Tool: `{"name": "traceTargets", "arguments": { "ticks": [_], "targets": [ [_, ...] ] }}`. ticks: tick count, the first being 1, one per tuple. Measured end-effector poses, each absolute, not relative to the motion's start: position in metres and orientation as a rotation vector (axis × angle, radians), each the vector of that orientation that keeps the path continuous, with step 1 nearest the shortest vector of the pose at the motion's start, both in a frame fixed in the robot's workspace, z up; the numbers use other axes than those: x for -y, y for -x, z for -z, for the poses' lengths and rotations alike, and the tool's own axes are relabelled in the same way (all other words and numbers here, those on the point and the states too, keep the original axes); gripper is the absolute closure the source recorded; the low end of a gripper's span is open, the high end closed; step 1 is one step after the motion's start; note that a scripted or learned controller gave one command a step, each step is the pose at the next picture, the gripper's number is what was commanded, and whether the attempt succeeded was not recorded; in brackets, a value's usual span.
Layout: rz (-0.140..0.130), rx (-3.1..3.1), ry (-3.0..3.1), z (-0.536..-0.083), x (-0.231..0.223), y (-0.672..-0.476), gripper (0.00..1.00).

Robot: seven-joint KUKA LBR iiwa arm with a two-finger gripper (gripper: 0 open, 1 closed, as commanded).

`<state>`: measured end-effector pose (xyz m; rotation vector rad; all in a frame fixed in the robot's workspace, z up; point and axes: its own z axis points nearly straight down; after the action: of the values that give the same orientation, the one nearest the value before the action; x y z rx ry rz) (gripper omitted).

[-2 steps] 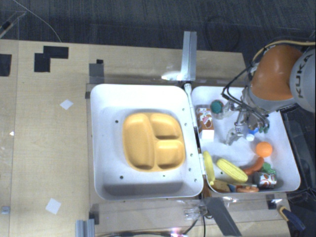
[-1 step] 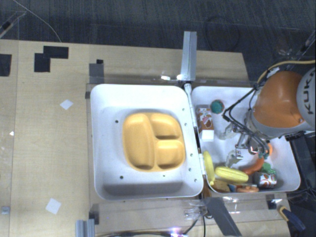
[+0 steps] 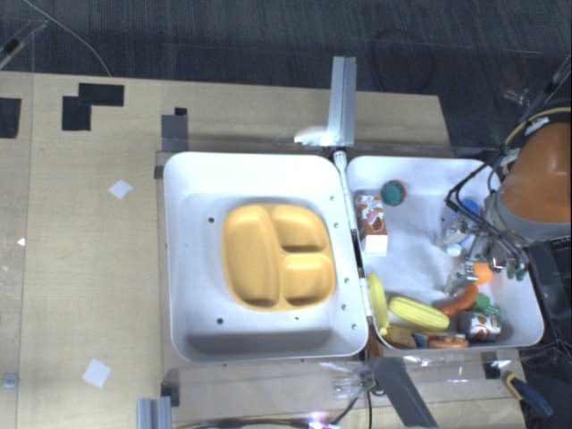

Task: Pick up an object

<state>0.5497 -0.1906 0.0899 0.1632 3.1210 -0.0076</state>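
The right bin [image 3: 420,172] holds several small items. A teal ball [image 3: 392,191] lies near its far wall, and a brown and white carton [image 3: 371,224] lies along its left wall. A yellow banana [image 3: 378,300] and a corn cob [image 3: 417,312] lie at the front left. A red-orange carrot [image 3: 457,303], a green piece [image 3: 485,306] and a small can [image 3: 483,327] crowd the front right corner. My gripper [image 3: 465,262] hangs low over the bin's right side, just above the carrot. A small orange thing [image 3: 483,273] sits right beside it, and whether it is gripped cannot be made out.
The left bin [image 3: 192,329] contains a yellow divided tray [image 3: 275,256]. A metal post [image 3: 342,101] stands behind the wall between the bins. The arm's orange band [image 3: 541,177] and its cables overhang the right bin's right edge.
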Motion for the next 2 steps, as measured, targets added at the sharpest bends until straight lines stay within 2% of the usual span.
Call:
{"name": "traceTargets", "arguments": {
  "ticks": [1,2],
  "targets": [
    [0.000,-3.029,-0.768,-0.090,0.206,-0.505,0.00],
    [-0.001,-2.845,-1.293,-0.090,0.208,-0.491,0.00]
  ]
}}
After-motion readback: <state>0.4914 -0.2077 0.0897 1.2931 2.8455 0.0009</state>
